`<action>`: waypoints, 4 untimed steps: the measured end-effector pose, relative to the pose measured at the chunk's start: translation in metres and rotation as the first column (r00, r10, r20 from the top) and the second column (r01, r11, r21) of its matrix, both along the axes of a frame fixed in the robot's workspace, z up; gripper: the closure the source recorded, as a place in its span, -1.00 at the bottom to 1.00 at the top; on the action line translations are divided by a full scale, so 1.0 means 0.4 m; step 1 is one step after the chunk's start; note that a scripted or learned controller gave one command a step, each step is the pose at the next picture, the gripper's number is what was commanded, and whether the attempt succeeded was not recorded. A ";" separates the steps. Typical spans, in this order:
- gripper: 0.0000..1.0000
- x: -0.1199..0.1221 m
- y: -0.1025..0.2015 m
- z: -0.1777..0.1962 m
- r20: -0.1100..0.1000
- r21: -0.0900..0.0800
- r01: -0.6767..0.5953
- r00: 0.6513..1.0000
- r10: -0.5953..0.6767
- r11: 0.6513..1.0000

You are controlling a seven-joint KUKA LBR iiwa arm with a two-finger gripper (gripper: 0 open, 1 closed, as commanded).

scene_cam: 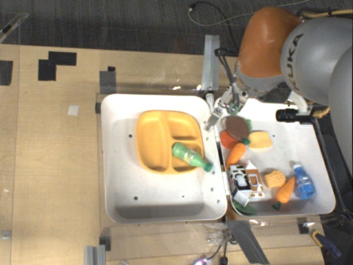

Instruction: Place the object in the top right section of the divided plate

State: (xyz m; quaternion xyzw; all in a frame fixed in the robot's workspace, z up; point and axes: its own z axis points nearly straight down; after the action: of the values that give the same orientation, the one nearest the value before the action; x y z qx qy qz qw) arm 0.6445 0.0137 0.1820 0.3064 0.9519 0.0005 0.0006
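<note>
The gripper [220, 112] hangs over the bins' shared edge; its state I cannot tell. A green bottle [190, 157] lies on the plate [151, 139].

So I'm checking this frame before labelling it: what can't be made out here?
- Hand: small and blurred against the bin wall; open or shut, or holding anything, can't be told.
- Carton: print too small to read.
- Green item: mostly hidden under the carton.
- Green bottle: which section of the yellow plate it rests in is unclear.
</note>
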 end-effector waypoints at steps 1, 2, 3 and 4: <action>-1.00 0.035 0.067 0.000 0.000 0.001 0.108 0.994 -0.108 0.994; -1.00 -0.166 0.073 -0.001 -0.002 0.001 -0.269 0.963 0.269 0.963; -1.00 -0.145 0.066 0.000 -0.001 0.001 -0.205 0.979 0.205 0.979; -1.00 -0.001 -0.149 0.074 0.002 -0.001 -0.375 0.927 0.375 0.927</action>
State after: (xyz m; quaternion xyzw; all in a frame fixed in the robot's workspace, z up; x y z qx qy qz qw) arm 0.6443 -0.0459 0.2118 0.1190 0.9929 0.0007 0.0017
